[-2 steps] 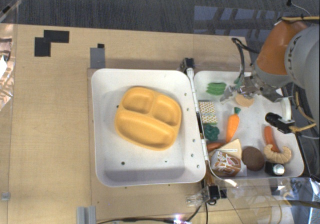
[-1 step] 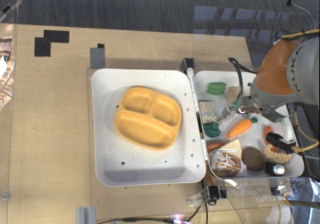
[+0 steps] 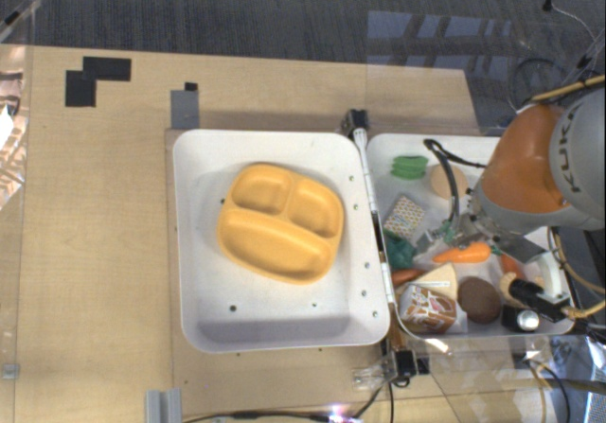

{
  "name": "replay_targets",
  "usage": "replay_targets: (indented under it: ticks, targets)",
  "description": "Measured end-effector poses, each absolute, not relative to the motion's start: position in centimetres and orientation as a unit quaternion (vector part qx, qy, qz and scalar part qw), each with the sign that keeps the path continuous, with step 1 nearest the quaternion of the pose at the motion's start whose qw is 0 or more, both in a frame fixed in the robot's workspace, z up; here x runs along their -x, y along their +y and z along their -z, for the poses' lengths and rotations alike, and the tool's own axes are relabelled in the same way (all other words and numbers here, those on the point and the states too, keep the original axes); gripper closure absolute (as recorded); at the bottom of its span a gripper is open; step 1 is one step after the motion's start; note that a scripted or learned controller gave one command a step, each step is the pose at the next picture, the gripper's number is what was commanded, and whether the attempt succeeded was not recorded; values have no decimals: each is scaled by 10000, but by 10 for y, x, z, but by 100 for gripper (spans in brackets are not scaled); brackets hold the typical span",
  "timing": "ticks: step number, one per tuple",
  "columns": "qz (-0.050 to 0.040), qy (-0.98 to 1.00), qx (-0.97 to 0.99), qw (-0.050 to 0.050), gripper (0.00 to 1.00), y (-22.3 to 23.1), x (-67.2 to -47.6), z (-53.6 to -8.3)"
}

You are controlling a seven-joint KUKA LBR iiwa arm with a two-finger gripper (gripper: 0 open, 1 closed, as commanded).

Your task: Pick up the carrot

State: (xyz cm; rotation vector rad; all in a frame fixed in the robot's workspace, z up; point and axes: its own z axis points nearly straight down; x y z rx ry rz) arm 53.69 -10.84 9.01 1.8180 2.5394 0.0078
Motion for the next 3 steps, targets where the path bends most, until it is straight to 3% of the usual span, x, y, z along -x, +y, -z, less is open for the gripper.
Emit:
replay_targets:
  ticks: [1,2,3]
  targets:
    - [-22,7963,-6048,95,0,-167,-490,-206]
    - [-12,6997,-7145,20,0,-182,-558,-147]
    - [-35,7123,-7019,50,0,-173,-525,-88]
